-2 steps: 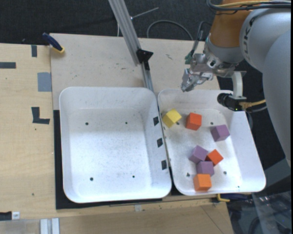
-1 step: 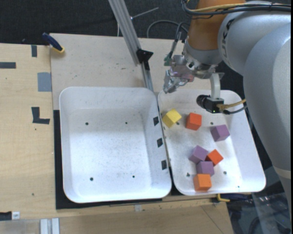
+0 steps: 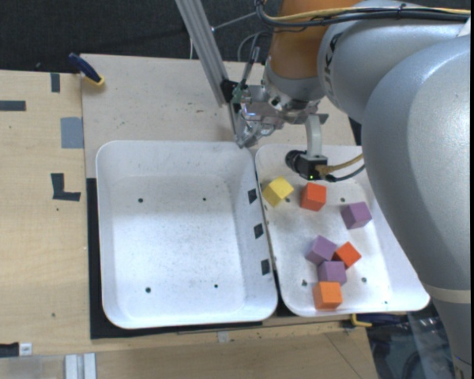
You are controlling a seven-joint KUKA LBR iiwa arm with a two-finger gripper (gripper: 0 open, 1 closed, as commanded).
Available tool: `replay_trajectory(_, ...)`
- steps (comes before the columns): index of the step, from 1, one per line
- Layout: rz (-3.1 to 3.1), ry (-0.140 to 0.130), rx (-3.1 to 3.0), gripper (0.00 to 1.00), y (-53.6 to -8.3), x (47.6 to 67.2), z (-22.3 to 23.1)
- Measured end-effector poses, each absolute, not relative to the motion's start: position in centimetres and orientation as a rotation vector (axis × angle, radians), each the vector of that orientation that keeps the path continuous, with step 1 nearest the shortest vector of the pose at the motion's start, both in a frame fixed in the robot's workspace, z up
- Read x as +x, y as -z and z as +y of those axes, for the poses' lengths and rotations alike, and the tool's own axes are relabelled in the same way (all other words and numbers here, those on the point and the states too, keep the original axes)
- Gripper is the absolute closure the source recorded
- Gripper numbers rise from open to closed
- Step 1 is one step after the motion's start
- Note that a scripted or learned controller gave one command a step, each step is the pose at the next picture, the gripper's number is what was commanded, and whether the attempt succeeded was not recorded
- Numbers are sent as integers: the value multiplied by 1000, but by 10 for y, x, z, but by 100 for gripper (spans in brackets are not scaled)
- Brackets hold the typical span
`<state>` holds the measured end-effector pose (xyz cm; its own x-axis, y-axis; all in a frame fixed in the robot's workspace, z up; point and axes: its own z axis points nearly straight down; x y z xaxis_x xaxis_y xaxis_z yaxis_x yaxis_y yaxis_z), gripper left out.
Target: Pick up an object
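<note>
1. Small yellow cube [image 3: 277,191]: you'll find it in the right white bin [image 3: 383,259], beside an orange cube [image 3: 313,197].
2. The gripper [image 3: 246,136] hangs at the bins' far rim; you cannot tell if it is parted.

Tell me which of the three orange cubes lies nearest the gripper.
The orange cube beside the yellow cube, at the right bin's far end; the other two lie nearer the camera.
</note>
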<state>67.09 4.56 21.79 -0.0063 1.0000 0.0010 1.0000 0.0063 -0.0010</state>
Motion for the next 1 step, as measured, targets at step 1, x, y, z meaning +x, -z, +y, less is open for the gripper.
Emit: replay_trajectory(1,-2227,1,-2213,100,-232,660,94)
